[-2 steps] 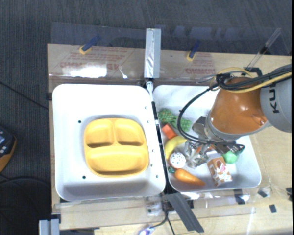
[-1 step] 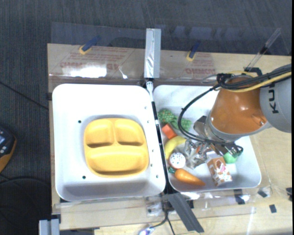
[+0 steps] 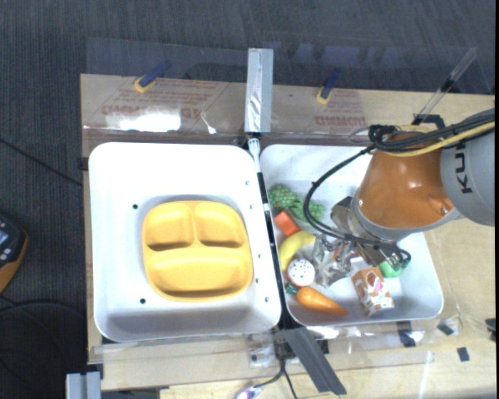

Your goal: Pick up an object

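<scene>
Toys crowd the right bin (image 3: 424, 302): a carrot (image 3: 320, 300), a banana (image 3: 293, 245), a round white piece (image 3: 300, 270) and a small carton (image 3: 373, 291). Aiming for the carrot, which lies a little apart, should avoid a jammed grasp. The pincer (image 3: 334, 262) hangs low among them, just above the carrot; whether it is wide or narrow I cannot tell. A yellow tray (image 3: 198, 248) sits in the left bin (image 3: 116, 189).

**Two bins, items crowd the right one**

Counter (image 3: 108, 98) carries two bins side by side. Left bin (image 3: 116, 223) holds a tray (image 3: 198, 248) at its middle. Right bin (image 3: 428, 293) holds a carrot (image 3: 318, 300) at the near edge, a carton (image 3: 373, 291) right of it, a banana (image 3: 291, 246) by the left wall. End effector (image 3: 337, 260) sits low among them.
</scene>
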